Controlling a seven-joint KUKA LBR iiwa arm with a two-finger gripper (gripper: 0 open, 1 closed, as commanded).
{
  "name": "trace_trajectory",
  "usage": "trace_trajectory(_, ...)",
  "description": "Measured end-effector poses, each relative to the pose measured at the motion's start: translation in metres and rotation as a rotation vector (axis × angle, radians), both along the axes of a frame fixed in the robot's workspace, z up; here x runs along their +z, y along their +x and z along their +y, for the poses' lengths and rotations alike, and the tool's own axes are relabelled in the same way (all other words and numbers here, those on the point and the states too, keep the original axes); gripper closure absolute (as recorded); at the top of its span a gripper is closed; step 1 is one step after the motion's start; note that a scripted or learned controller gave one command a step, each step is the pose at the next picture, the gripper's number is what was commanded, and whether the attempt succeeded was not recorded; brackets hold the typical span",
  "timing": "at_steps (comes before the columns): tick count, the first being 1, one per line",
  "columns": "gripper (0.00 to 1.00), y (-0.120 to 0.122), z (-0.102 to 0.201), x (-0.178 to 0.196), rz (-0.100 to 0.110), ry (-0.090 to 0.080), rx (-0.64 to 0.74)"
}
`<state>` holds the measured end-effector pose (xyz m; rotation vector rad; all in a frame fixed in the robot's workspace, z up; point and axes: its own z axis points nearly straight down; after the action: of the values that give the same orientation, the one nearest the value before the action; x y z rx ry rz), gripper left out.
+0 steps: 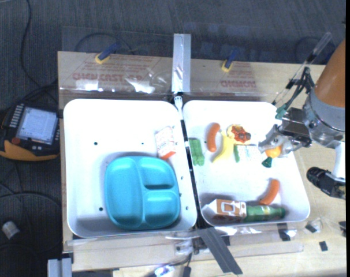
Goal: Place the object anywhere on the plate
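- Dark ribbed carpet surrounds a pale wooden bench (pixel 313 77), with crinkled clear plastic sheeting taped along its far edge.
- Two shallow white bins sit side by side: I see the left bin (pixel 88 126) and the right bin (pixel 253 105), both smooth with rounded corners.
- A glossy turquoise plate (pixel 141 190), divided into compartments, lies in the left bin's near half.
- The arm (pixel 331 97), grey metal with an orange band, reaches over the right bin's right side.
- A green bottle (pixel 250 211) with a printed label lies along the right bin's near wall.
- The gripper (pixel 273 150) hovers near that bin's right wall, closed on a small orange-yellow object (pixel 272 152), well apart from the plate.
- A yellow banana (pixel 226 146) and two orange sausages (pixel 212 137) lie loose there.
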<state>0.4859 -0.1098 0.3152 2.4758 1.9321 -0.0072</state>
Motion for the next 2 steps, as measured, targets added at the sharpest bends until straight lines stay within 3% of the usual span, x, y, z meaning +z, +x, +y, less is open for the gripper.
trace_trajectory(1,1.0,0.021,0.084,0.023,0.0,0.002,-0.061)
trace_trajectory(2,1.0,-0.002,0.182,-0.068,0.002,0.003,0.169)
